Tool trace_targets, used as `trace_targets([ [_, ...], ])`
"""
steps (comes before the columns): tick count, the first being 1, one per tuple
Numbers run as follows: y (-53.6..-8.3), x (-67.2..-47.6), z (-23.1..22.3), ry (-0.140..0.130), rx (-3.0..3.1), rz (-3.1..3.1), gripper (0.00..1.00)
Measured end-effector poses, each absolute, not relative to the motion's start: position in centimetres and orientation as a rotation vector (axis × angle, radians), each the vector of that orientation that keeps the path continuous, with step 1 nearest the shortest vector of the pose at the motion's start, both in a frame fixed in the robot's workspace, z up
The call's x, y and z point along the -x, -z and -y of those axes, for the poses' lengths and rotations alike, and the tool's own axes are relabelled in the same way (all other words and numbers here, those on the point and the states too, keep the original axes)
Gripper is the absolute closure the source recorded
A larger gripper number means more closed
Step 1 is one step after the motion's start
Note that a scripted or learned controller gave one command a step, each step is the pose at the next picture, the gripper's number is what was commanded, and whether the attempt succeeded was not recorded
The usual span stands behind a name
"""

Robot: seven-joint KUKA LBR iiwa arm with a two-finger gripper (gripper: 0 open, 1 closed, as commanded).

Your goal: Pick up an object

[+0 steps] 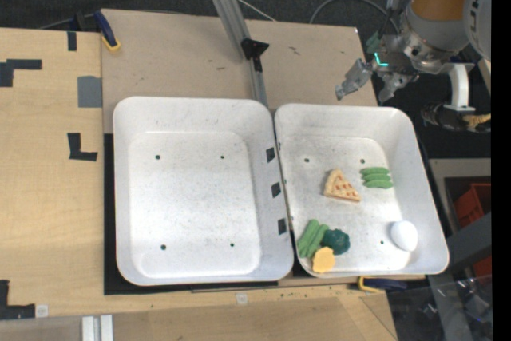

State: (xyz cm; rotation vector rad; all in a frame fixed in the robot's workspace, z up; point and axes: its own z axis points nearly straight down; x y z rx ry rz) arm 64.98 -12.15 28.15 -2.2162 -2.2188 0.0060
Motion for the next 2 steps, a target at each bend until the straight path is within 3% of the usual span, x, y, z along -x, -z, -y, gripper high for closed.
trace_targets([
  [1, -28.5, -65.1, 12.2, -0.002, 2.218, 2.224, 0.00],
  [2, -23.5, -65.9, 12.0, -0.008, 2.216, 2.221, 0.00],
])
